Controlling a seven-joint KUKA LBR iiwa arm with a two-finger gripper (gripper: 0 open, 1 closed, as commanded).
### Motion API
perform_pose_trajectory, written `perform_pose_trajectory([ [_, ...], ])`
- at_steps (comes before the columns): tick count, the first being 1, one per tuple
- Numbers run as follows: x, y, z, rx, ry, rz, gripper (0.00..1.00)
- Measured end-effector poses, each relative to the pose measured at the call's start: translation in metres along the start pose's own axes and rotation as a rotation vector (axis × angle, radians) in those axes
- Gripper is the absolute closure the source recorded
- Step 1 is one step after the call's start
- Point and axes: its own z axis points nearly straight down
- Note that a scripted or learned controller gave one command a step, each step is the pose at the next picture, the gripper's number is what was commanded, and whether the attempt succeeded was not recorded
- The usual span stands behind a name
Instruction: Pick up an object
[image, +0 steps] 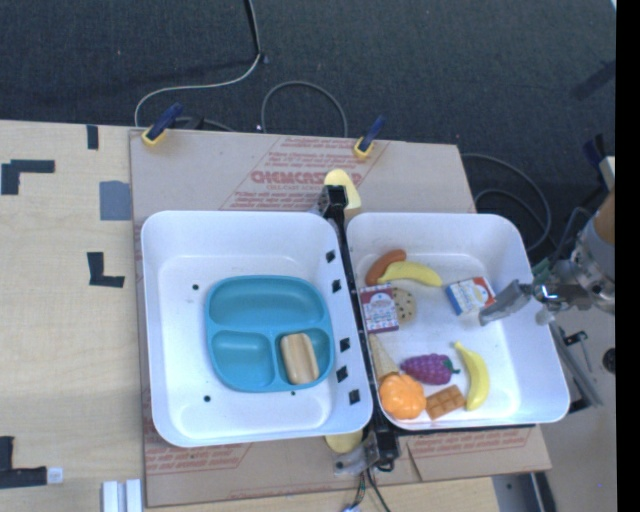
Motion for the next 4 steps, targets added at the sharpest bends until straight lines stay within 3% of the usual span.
perform_pose_trajectory([
  [1, 0.011, -0.005, 0.123, 0.011, 0.005, 0.0, 0.0],
  [2, 0.064, -0.001, 0.164, -0.005, -0.005, -0.001, 0.0],
  [3, -0.038, 0.048, 0.095, -0.011, -0.009, 0.005, 0.0],
  [4, 0.043, 0.079, 0.165, -0.003, -0.004, -0.005, 0.0],
])
